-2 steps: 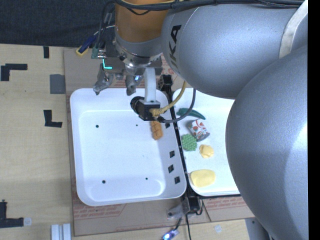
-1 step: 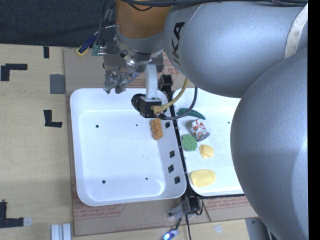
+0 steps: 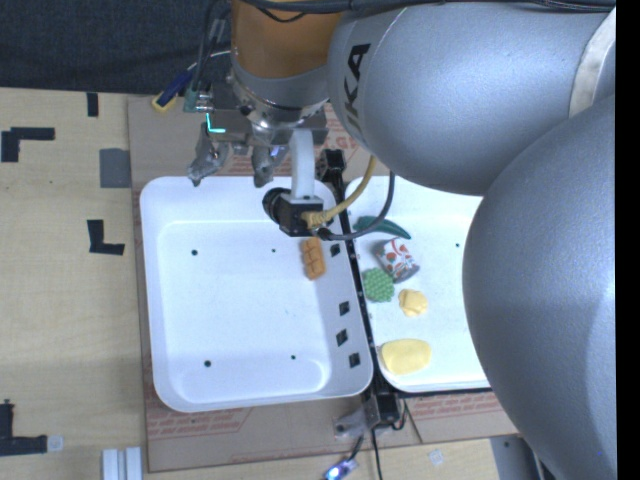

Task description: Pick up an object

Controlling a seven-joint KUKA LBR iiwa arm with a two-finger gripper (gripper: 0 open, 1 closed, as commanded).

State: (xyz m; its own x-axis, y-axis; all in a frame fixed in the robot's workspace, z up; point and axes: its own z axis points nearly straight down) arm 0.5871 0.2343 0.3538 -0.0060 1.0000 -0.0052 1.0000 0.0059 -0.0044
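We are looking down on the gripper (image 3: pixel 231 173), which is hanging at the upper rim of the left bin (image 3: pixel 170 268), its two fingers spread apart and gripping nothing. An orange ridged piece (image 3: pixel 314 259) is lying near that bin's right wall, just below a black fitting (image 3: pixel 287 211) on the arm. In the right bin (image 3: pixel 445 373), a red-and-white item (image 3: pixel 398 259), a green piece (image 3: pixel 378 285), a small yellow lump (image 3: pixel 413 303) and a larger yellow object (image 3: pixel 405 355) are crowding together beside the divider, under the big grey arm (image 3: pixel 480 78).

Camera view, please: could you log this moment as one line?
gripper: over left bin far rim | orange piece: in left bin, not held | right bin: several items
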